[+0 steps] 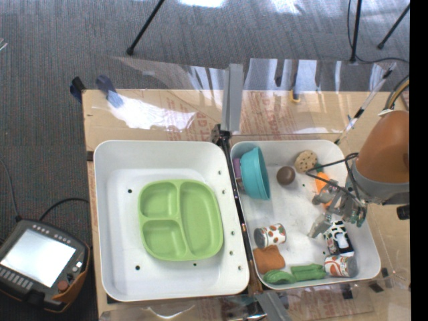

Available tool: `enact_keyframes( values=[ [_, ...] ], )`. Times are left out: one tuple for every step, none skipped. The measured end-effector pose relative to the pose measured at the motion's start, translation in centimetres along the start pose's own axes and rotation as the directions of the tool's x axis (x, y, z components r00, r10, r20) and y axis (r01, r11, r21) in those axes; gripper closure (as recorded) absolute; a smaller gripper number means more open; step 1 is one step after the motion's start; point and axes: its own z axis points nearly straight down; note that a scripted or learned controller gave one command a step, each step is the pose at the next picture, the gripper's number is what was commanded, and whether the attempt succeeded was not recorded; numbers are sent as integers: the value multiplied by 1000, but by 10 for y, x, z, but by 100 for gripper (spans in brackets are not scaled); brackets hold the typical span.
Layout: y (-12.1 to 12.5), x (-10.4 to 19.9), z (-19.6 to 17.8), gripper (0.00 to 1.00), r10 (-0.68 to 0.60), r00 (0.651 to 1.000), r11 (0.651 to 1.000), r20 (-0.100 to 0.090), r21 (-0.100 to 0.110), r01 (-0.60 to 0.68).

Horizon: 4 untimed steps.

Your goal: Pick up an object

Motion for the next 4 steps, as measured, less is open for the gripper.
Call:
enact_keyframes(
  values=[
    [-8, 19, 0, 0, 22, 1000, 1000, -2, 0, -22],
    [33, -63, 0, 0, 234, 972, 972, 1, 0, -234],
    [87, -41, 0, 0, 392, 920, 920, -1, 2, -392],
    [117, -38, -1, 0, 543, 840, 840, 5, 3, -543]
  ],
)
